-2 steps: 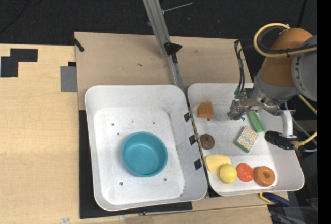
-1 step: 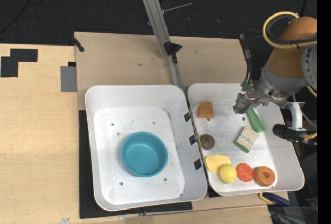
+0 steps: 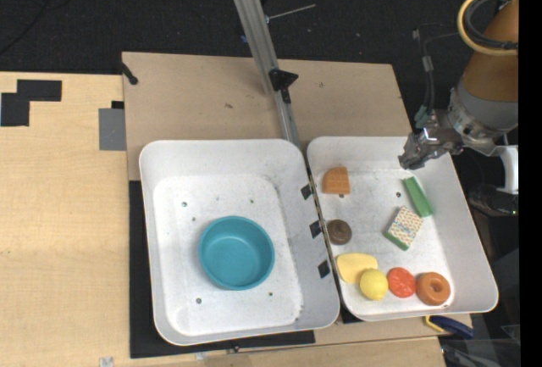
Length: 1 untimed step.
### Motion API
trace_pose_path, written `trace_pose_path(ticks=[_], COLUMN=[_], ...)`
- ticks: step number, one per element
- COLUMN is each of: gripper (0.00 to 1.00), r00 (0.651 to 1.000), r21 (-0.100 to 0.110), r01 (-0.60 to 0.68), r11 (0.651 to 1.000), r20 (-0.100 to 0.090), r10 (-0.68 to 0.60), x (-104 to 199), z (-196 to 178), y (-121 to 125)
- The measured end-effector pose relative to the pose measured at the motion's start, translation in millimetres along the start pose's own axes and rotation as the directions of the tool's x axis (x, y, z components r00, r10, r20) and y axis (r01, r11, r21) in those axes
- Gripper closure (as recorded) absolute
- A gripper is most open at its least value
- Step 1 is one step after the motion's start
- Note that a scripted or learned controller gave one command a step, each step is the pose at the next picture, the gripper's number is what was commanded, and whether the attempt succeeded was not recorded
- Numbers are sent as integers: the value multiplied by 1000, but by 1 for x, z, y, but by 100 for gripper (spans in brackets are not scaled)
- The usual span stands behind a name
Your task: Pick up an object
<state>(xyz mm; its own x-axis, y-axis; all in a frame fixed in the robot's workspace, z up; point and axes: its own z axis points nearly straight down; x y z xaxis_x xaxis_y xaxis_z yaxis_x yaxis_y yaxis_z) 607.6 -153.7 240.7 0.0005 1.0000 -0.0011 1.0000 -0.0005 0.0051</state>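
My gripper [image 3: 415,155] hangs over the back right part of the right bin [image 3: 474,272], just above and behind a green block [image 3: 417,196]. Nothing shows between its fingers. In the same bin lie an orange wedge [image 3: 337,180], a brown round piece [image 3: 339,230], a patterned sponge-like block [image 3: 405,227], a yellow banana-like piece [image 3: 354,264], a yellow ball [image 3: 373,284], a red tomato-like ball [image 3: 400,282] and an orange ring doughnut [image 3: 434,288]. The left bin [image 3: 169,179] holds a teal bowl [image 3: 236,251].
A metal rail [image 3: 258,35] slants down from the back to the gap between the bins. Black clips [image 3: 315,227] sit along the divide. Brown board [image 3: 339,102] lies behind the bins, a pale wooden bench [image 3: 59,230] to the left.
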Motion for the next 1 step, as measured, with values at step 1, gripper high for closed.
trace_pose_path(ticks=[1], gripper=[100], r00=[1000], r21=[2], r01=[0], r11=[1000], r20=[-1], r10=[0], x=[0], z=[-33], y=[1])
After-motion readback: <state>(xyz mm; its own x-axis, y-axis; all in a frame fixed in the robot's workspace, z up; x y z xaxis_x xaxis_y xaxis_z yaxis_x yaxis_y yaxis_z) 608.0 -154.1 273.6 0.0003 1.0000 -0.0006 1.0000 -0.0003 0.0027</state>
